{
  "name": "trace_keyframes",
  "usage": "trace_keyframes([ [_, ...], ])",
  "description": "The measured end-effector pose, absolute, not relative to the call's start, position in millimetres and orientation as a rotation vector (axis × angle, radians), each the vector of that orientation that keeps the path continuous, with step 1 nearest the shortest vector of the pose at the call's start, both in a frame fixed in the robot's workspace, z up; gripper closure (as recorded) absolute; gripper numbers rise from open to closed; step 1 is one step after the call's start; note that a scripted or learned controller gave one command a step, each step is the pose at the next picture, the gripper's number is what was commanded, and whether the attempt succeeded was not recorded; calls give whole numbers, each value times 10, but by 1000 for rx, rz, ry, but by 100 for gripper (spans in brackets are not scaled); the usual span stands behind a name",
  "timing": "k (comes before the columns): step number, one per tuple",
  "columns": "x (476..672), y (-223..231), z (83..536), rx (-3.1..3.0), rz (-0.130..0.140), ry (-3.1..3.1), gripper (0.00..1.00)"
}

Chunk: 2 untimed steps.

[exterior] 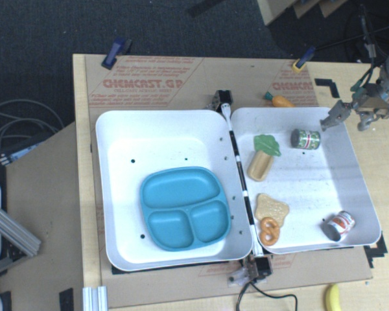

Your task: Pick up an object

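We see two shallow white bins side by side on the bench. The left bin (117, 135) holds a single item: a blue divided plate (185, 207) with three compartments, lying flat toward the bin's near right part.

The right bin (360, 180) carries the small objects. A green can (306, 139) lies on its side in the far part of the bin. Near the divider between the bins, a green leafy piece (268, 144) rests touching the top end of a tan cylinder (260, 166), which tilts slightly. Closer to us, a tan slice like bread (272, 208) lies flat, and a small pretzel (269, 230) sits against its near edge. In the near right corner, a red and white can (338, 225) lies on its side.

Outside the bins, an orange carrot-like toy (280, 100) rests on the bench just beyond the right bin, and a yellow object (332, 298), perhaps a banana, lies at the near edge of the bench.

The gripper (350, 114) hangs at the far right corner of the right bin, right of the green can and apart from it. Its fingers look spread, with nothing between them.
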<state>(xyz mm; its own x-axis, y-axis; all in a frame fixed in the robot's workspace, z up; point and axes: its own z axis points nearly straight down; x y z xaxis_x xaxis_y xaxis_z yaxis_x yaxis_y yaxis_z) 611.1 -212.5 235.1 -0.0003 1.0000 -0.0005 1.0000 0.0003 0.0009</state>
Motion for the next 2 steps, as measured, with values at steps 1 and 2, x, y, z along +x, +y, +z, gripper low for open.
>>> trace_keyframes([
  [1,6497,-1923,1343,2224,-3,2227,0],
  [2,6648,-1785,955,2217,2,2219,0],
])
